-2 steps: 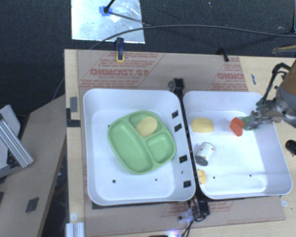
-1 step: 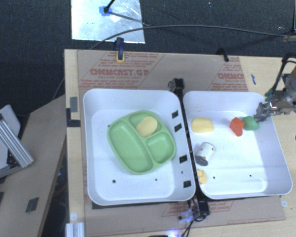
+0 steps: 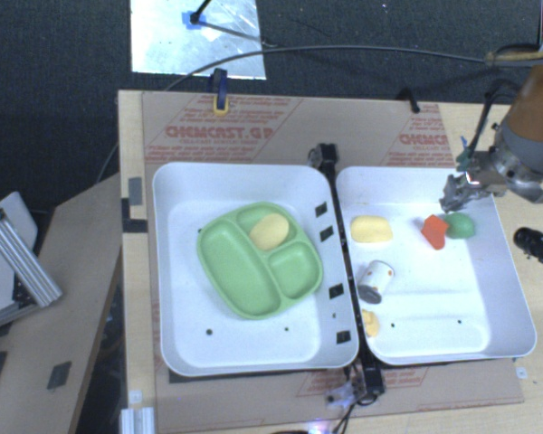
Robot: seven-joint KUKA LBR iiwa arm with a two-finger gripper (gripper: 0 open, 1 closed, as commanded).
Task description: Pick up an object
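Gripper (image 3: 454,193) is poised just above green object (image 3: 462,226) in right bin (image 3: 507,333); finger state can't be told. Approach step judged underway; descent needed next.

This is a robotics lab or test cell. A brown cardboard-covered bench (image 3: 281,125) printed with red lettering bears two shallow white plastic bins (image 3: 176,242), joined by black clips. Black cables (image 3: 362,51) trail over dark carpet, beside a square reflective metal sheet (image 3: 197,25) and an aluminium extrusion frame (image 3: 18,256).
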